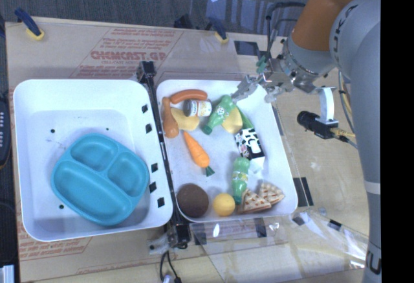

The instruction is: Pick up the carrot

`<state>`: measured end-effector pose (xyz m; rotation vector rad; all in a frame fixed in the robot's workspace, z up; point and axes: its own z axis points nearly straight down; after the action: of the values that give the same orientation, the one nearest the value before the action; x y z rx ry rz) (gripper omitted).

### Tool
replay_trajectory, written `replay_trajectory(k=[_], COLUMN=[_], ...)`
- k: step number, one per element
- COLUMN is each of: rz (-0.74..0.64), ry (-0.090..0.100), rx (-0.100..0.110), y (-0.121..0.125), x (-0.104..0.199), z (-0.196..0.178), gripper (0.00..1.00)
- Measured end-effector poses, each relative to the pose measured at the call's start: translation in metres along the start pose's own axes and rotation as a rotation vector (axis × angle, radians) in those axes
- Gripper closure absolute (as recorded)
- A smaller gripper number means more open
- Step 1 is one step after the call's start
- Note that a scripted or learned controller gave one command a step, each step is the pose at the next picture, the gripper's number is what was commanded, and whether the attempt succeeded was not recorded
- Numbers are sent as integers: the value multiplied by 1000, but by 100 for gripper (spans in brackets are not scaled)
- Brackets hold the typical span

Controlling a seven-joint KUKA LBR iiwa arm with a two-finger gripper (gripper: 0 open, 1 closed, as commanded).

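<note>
Gripper [257, 87] open, above bin's rim [272, 113]

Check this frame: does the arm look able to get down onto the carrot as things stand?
Probably yes. The carrot lies uncovered on the right bin floor, with bare floor beside it; the yellow piece sits near its upper end. The gripper hovers over the bin's upper right corner.

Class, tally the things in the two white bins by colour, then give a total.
Orange: 3 (carrot, sausage, second carrot)
Green: 2 (bottles)
Yellow: 2 (ball, banana)
Brown: 1 (ball)
Blue: 1 (tray)
Total: 9
</note>
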<state>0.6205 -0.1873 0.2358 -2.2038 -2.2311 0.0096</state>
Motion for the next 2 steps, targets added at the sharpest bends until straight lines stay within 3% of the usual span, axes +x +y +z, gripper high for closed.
replay_trajectory(k=[1,2], rz=[-24,88], ry=[6,3], rx=[7,4], y=[-46,-70], x=[54,83], z=[119,146], gripper=[0,0])
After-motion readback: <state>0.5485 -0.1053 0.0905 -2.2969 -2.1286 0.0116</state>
